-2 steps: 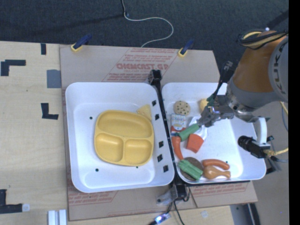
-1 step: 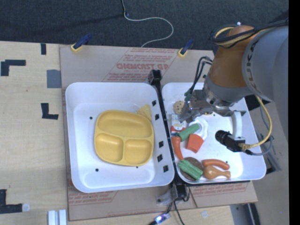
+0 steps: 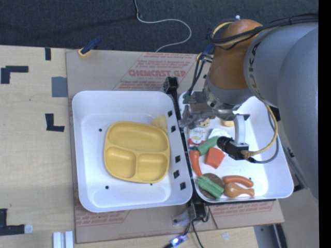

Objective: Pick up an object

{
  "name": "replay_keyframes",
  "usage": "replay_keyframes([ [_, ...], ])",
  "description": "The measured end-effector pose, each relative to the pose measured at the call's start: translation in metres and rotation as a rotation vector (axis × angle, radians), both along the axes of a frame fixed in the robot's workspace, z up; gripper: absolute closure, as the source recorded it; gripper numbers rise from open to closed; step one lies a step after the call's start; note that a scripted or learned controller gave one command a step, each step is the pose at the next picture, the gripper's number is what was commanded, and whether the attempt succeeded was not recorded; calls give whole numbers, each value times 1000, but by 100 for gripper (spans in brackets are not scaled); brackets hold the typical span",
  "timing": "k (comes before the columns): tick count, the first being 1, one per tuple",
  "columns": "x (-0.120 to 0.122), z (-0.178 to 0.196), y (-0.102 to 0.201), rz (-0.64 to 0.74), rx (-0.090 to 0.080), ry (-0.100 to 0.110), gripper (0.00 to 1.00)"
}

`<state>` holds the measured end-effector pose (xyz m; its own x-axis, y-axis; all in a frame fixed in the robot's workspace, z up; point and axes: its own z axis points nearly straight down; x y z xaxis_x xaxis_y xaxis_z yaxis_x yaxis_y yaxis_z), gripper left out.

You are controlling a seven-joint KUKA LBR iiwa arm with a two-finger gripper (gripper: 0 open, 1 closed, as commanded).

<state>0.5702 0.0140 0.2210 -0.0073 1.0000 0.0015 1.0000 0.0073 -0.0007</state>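
Note:
My gripper (image 3: 196, 119) hangs low over the back left part of the right bin (image 3: 269, 187), below the orange band of the arm. Just under and in front of it lie a small white packet (image 3: 197, 135), a green piece (image 3: 208, 144), a red-orange block (image 3: 215, 158) and an orange carrot (image 3: 195, 162). Nearer the bin's front sit a round brown and green item (image 3: 209, 185), a sausage (image 3: 238, 180) and a drumstick (image 3: 240, 191). I see nothing between the fingers.
The left bin (image 3: 88, 118) holds a yellow divided plate (image 3: 137, 151) and a small yellow piece (image 3: 160, 122) at its back right. A black divider (image 3: 176, 138) runs between the bins. Cables (image 3: 266, 154) loop over the right bin.

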Motion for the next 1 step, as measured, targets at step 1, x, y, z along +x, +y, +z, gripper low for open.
replay_keyframes([
  [1, 15, 4, 22, -3, -1, 0, 100],
])
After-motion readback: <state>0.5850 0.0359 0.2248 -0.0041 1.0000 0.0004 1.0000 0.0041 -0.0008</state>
